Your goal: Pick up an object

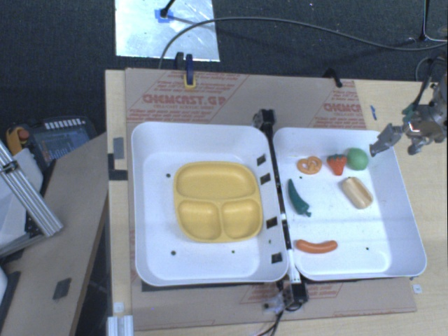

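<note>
Right bin (402, 208), contents: six small toy foods. Green ball (358, 158), round, at the far side of the bin, touching a red strawberry-like piece (337, 164) with a green top; just beside that, an orange pretzel (309, 164). Tan bread roll (357, 192), oblong, near the bin's middle, just below the ball. Dark green pepper (299, 197), slim and curved, near the divider. Orange-red sausage (316, 246), long, lying crosswise toward the near side. Gripper (407, 137): above the bin's far right corner, just right of the green ball and apart from it, nothing between its fingers; whether they are spread or closed cannot be told. Left bin (150, 208): holds a yellow three-compartment tray (213, 200), centred. Both bins rest on a brown printed board (231, 93).
</note>
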Tool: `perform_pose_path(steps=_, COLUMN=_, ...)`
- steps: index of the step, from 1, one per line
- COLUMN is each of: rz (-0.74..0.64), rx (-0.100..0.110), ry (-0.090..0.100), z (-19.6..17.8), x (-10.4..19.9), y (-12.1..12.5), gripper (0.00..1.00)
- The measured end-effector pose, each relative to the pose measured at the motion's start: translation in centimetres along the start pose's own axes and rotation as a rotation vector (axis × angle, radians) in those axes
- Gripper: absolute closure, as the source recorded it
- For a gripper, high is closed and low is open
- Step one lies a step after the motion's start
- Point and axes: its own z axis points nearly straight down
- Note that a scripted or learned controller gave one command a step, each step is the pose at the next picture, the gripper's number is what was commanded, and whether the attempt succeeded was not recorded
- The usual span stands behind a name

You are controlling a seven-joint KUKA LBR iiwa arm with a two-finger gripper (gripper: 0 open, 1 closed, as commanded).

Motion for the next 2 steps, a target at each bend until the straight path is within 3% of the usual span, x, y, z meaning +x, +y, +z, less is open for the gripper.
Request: perform_pose_path(steps=2, rz=0.001, rx=0.005, ry=0.002, z=10.9, x=1.0, y=0.4, gripper=0.0)
